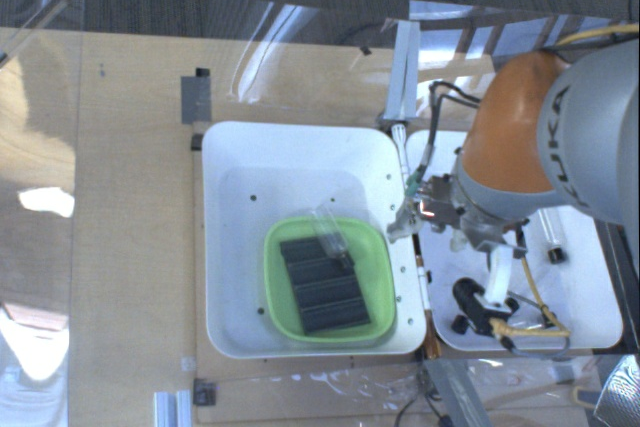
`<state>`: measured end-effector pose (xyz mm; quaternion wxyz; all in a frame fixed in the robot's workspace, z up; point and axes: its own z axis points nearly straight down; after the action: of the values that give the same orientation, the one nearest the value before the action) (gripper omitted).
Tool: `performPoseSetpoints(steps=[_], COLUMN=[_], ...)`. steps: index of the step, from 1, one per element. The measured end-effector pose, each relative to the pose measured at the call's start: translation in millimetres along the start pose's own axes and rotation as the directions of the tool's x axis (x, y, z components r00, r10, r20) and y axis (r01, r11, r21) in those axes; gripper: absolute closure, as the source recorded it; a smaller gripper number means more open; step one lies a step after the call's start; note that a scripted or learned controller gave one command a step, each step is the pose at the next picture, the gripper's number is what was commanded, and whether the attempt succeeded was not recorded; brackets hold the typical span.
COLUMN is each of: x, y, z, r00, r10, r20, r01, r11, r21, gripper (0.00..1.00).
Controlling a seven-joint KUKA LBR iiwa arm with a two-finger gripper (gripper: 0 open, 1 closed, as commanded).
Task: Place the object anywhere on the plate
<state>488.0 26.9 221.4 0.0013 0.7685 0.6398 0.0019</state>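
The grey KUKA arm reaches in from the right of the camera view, its broad last link crowding the upper right corner and its orange band bulging toward the centre just above the wrist. Below the band the wrist narrows to a cluster of metal fittings with a small red light glowing at its left side, and thin dark cables loop up from it along the band's left edge. The gripper sits at the wrist's left end, angled down and leftward, largely masked by the arm above it.
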Motion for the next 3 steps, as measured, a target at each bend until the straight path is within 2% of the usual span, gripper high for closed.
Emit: performPoseSetpoints(steps=[1,2,3], x=[1.3,50.3,50.1], y=[1.2,-11.1,-11.0], z=[-9.9,38.0,37.9], r00=[1.0,0.998,0.998], r10=[-0.007,-0.068,-0.067], r20=[0.0,0.001,0.001], r01=[0.007,0.068,0.067], r11=[1.0,0.998,0.998], r21=[-0.002,0.006,0.005], gripper=[1.0,1.0,0.0])
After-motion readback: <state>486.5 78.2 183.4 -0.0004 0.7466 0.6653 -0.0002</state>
